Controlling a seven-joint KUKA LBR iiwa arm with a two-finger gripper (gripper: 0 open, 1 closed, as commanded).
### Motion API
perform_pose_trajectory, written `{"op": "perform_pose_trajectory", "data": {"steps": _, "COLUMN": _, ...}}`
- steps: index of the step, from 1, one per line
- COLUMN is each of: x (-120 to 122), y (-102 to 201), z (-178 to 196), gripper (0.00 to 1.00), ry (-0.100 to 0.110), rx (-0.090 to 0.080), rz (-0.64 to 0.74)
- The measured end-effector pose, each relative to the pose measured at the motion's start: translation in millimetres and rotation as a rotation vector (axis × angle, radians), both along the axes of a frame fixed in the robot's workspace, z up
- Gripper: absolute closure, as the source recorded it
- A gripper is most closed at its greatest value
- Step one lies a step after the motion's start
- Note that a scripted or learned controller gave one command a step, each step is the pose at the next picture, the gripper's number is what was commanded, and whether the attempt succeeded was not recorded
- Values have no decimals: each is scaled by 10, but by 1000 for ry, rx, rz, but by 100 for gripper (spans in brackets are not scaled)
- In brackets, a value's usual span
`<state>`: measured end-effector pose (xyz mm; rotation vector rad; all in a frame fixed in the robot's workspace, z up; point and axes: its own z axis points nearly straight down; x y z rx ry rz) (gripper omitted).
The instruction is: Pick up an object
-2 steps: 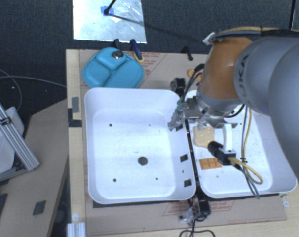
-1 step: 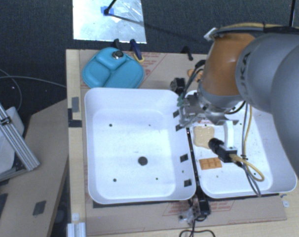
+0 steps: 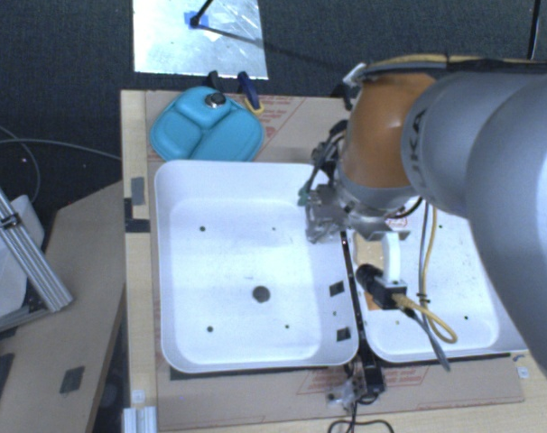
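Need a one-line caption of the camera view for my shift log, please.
KUKA arm reaches from the right, its end effector low over the left white bin; a blue dish sits behind.

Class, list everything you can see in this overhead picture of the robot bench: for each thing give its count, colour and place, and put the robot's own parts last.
bins: two, white, side by side on the bench
small round object: one, dark, on the left bin's floor
compartment tray: one, blue, behind the left bin
shiny sheet: one, silvery, on the dark floor beyond the bench
yellow cable: one, over the right bin
arm: one, grey with orange band, reaching in from the right
gripper: one, dark metal, at the bins' shared edge
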<state>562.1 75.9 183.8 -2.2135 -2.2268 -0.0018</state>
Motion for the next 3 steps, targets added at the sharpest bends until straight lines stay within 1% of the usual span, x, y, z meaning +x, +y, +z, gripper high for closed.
{"op": "perform_pose_trajectory", "data": {"steps": 1, "x": 186, "y": 510, "z": 1391, "gripper": 100, "ry": -16, "rx": 3, "rz": 2}}
{"op": "perform_pose_trajectory", "data": {"steps": 2, "x": 174, "y": 483, "z": 1438, "gripper": 100, "ry": -6, "rx": -1, "rz": 3}}
{"op": "perform_pose_trajectory", "data": {"steps": 3, "x": 180, "y": 485, "z": 1544, "gripper": 100, "ry": -9, "rx": -1, "rz": 9}}
